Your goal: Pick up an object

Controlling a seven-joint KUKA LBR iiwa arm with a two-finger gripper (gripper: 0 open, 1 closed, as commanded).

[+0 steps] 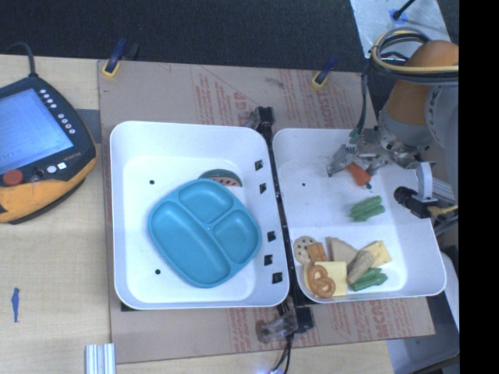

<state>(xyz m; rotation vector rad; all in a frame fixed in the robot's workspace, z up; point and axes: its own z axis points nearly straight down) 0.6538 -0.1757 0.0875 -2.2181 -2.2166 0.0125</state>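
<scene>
Here, claw (352,164) straddles orange piece (359,174) (right bin (312,148)).

Round item (221,178): I see just a sliver — blue tray (204,231) covers the rest.
Orange piece (359,174): partly under pincer (360,160), shape unclear.
Tablet (35,150): cut off by left edge.

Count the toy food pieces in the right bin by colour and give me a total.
Green: 2, one alone mid-bin, one in the front pile
Orange: 1, a carrot-like piece at the gripper
Tan, yellow or brown: about 6, heaped at the front; overlaps blur the count
Total: about 9
</scene>
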